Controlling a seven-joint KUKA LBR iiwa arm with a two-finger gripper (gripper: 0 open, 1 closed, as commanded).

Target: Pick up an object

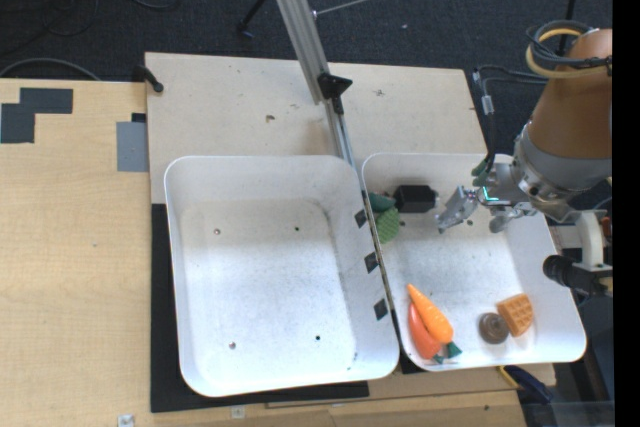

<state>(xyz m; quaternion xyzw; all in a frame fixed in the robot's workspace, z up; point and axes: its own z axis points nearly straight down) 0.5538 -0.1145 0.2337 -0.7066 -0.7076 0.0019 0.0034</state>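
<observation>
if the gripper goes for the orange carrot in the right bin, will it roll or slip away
The carrot looks tapered and rounded, so it may pivot or roll if pushed. Its surface looks smooth like a plastic toy, so fingers might slip toward the thin tip. It lies close to the right bin's left wall, which could stop it.

The arm (568, 120) runs off the right edge, so only its wrist end and orange band show. The pincer (458, 213) is small and blurred; whether its fingers are apart or together cannot be told. A green thing (384, 218) sits half behind the divider between the bins, its shape unclear. The black object (414, 198) beside it is too dark to identify. A small round brownish piece (492, 327) near the orange waffle-like block (516, 313) is too small to name.
</observation>
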